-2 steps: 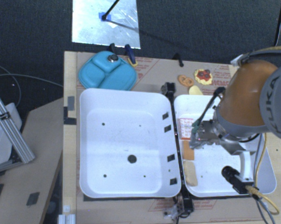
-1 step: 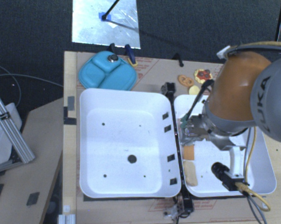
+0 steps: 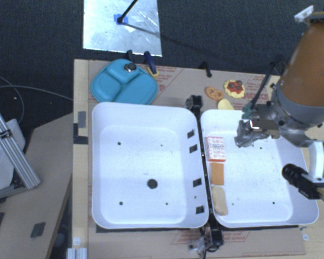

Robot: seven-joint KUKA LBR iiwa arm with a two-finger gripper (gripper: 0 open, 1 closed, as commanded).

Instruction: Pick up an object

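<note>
Over the right bin (image 3: 303, 213), near its upper middle, the gripper (image 3: 246, 136) hangs low. Whether it is open or shut cannot be told, and nothing shows in it. Three things lie along the bin's left wall: a box (image 3: 215, 148), an orange block (image 3: 217, 174) and a tan piece (image 3: 219, 200). This looks like the reaching step. Next the arm should move left, drop over the box and close.

Arm (image 3: 315, 58): cut off by the top and right edges, its bulk covering the far right corner of the right bin (image 3: 255, 211). Tool (image 3: 246, 139): dark and blurred, finger position indeterminable. Red-and-white packet (image 3: 215, 148) in the right bin: print too small to read; yellow item (image 3: 225, 105) behind that bin partly hidden by its rim.
</note>
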